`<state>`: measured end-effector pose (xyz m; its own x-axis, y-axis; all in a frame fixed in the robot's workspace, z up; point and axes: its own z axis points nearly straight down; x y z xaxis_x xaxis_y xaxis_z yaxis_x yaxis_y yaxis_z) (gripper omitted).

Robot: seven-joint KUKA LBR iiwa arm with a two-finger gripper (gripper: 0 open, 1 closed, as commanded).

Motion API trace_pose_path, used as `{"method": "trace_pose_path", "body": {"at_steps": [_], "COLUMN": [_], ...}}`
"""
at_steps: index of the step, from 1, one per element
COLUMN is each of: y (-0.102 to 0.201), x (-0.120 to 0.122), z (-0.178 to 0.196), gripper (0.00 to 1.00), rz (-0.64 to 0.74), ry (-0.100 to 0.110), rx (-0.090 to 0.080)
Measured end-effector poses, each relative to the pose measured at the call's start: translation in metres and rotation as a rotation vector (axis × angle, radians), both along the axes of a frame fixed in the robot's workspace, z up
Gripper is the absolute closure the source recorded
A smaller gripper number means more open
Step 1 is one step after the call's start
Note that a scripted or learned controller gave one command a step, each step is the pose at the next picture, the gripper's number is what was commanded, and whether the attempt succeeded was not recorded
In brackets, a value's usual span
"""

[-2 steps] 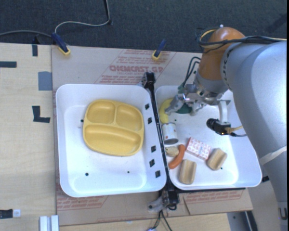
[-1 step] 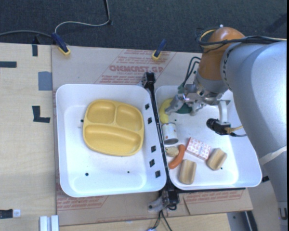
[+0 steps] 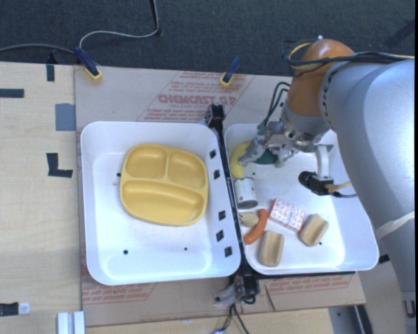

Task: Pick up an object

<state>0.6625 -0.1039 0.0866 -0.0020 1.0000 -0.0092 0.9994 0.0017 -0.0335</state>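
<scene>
My gripper (image 3: pixel 266 152) is down in the far left part of the right bin (image 3: pixel 348 256). A small dark green thing (image 3: pixel 265 159) lies directly under it, and a yellow fruit (image 3: pixel 237 160) sits just to its left against the bin wall. Nearer the front are a silver can (image 3: pixel 245 192), a small tan piece (image 3: pixel 248 218), an orange carrot-like stick (image 3: pixel 256 227), a pink and white packet (image 3: pixel 287 214) and two bread rolls (image 3: pixel 270 248) (image 3: pixel 312 229). Whether the green thing is between the fingers is hidden by the wrist.
The left bin (image 3: pixel 101 242) holds a yellow divided plate (image 3: pixel 164 184). A black divider with clips (image 3: pixel 221 186) runs between the two bins. The arm's big grey body (image 3: pixel 376 138) covers the right bin's far right side.
</scene>
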Motion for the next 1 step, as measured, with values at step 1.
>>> {"method": "trace_pose_path", "body": {"at_steps": [1], "y": [0.0004], "x": [0.0], "z": [0.0001], "gripper": [0.0], "rz": [-0.001], "ry": [0.0], "rx": [-0.001]}}
